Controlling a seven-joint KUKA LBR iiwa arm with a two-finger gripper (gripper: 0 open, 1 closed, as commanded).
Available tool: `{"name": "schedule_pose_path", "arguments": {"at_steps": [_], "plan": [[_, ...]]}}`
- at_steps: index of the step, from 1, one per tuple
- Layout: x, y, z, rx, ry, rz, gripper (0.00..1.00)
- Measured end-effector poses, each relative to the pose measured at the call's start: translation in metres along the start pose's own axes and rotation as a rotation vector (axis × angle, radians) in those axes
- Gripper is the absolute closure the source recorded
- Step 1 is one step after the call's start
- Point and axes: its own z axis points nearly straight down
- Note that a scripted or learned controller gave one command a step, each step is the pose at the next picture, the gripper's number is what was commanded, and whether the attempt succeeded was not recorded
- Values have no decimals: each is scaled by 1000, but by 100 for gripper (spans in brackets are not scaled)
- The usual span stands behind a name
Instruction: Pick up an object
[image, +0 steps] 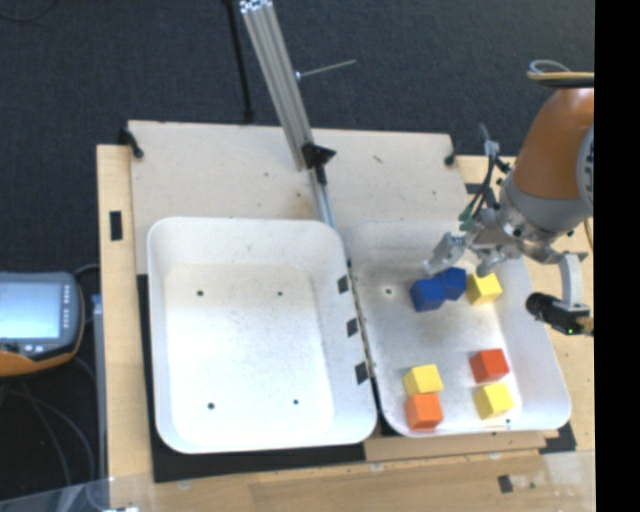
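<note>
Nearest, along the right bin's (545, 345) front edge: an orange cube (424, 409) just in front of a yellow cube (423, 379), the two touching or nearly so. To their right, another yellow cube (493, 399) with a red-orange cube (488, 365) just behind it, close together. All four resting flat on the bin floor, well apart from the arm.

Beside them, the left bin (250, 330): white, speckled, a few dark dots on its floor. Between the two bins, small black clips on the shared rim.

Farther back in the right bin: a blue block (436, 290), tilted slightly, lying just left of a third yellow cube (484, 288), apparently touching it. Directly over and behind this pair, the gripper (468, 256), hanging low at the blue block's upper right corner and the yellow cube's top edge. Fingers blurred against the white bin; impossible to tell whether spread or closed, or whether anything sits between them. Cannot tell whether either piece is lifted off the floor.

Above the gripper, the grey wrist and orange band (555, 140) of the arm, reaching in from the right.

Farthest back: the pale bench board (220, 165) behind the bins, and a slanted aluminium rail (285, 90) running up from the bins' junction toward the top edge. At far left, a small grey screen device (35, 310) off the bench.
</note>
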Motion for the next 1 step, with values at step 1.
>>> {"name": "schedule_pose_path", "arguments": {"at_steps": [1], "plan": [[11,75,30,0,0,-4,0]]}}
